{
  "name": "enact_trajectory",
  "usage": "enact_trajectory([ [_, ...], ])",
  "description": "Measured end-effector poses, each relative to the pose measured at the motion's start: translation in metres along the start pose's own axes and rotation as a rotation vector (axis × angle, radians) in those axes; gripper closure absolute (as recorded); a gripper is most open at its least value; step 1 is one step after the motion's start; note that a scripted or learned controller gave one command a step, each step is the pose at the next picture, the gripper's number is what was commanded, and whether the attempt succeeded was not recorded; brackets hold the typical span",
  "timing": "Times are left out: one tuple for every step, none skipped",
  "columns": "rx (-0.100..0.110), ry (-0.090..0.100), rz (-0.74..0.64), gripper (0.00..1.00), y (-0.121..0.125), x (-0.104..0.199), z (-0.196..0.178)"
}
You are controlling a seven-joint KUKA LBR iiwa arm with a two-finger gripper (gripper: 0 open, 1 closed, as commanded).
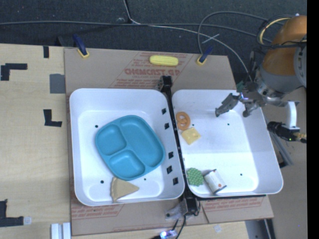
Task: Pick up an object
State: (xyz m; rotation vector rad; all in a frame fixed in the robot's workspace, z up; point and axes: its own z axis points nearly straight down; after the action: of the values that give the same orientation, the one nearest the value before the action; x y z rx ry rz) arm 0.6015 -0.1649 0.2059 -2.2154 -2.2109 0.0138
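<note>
the tool point(235, 107) hangs over the far right part of the right bin point(259, 148), its two dark fingers spread wide apart with nothing between them. the things to pick lie well away from it on that bin's left side: a pretzel-shaped piece point(183, 119) close to the dividing wall, a yellow block point(191, 136) just below it and nearly touching, and near the front edge a green round piece point(195, 176) touching a small white can point(215, 180) lying on its side. the middle and right of this bin's floor are bare, giving open room beneath the tool.

in the left bin point(82, 113) a blue divided plate point(129, 146) takes up most of the floor, with a tan wedge point(122, 188) at its front edge. a yellow banana-like piece point(163, 60) lies on the cardboard on the bench behind the bins. the arm's upper part is cut off at the right edge, and the can's label is too small to read.
</note>
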Motion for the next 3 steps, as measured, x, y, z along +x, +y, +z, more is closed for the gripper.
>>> enact_trajectory([
  [-0.013, -0.002, -0.003, 0.00, 0.003, 0.000, -0.008],
  [-0.009, -0.003, -0.004, 0.00, 0.007, 0.003, 0.037],
  [-0.009, -0.004, -0.002, 0.00, 0.009, -0.007, 0.091],
])
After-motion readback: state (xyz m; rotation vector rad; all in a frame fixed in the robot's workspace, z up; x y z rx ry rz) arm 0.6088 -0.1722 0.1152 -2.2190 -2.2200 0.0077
